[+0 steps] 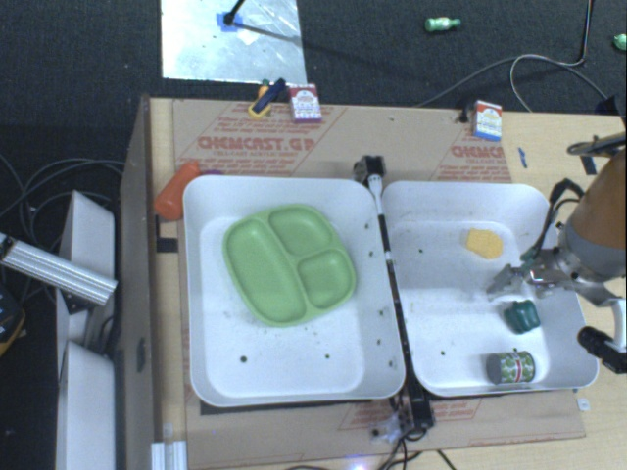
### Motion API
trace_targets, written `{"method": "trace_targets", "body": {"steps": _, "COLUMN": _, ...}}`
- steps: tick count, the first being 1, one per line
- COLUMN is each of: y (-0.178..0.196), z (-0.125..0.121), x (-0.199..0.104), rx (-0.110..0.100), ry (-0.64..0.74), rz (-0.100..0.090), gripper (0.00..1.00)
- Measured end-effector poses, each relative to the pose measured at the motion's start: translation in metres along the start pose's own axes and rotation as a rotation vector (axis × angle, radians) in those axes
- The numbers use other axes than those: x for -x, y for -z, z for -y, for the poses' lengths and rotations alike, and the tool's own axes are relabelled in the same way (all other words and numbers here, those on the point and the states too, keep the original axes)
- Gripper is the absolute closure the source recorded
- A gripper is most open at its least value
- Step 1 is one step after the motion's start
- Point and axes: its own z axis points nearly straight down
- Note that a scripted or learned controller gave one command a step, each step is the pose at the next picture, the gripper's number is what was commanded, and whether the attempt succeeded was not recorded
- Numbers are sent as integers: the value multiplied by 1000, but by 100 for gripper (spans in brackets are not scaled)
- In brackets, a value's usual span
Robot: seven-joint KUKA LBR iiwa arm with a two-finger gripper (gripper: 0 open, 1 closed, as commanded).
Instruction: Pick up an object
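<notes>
Right bin (431,360), nearest edge: a small can (511,366) with a green patterned label lies on its side close to the front wall. Just behind it sits a dark teal block-like object (521,315). The gripper (511,280) hangs over the bin directly above and left of the teal object, fingers spread apart, nothing between them. Farther back, a yellow piece (484,243) rests on the bin floor, apart from the gripper. Left bin (211,360) holds a green three-compartment tray (288,262). At the far edge of the surface (411,135) stand two small red-and-white cartons (306,103).
</notes>
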Motion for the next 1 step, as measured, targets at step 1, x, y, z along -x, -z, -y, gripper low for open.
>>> {"method": "trace_targets", "body": {"steps": 1, "y": -25, "z": 22, "x": 0, "rx": 1, "ry": 0, "rz": 0, "gripper": 0}}
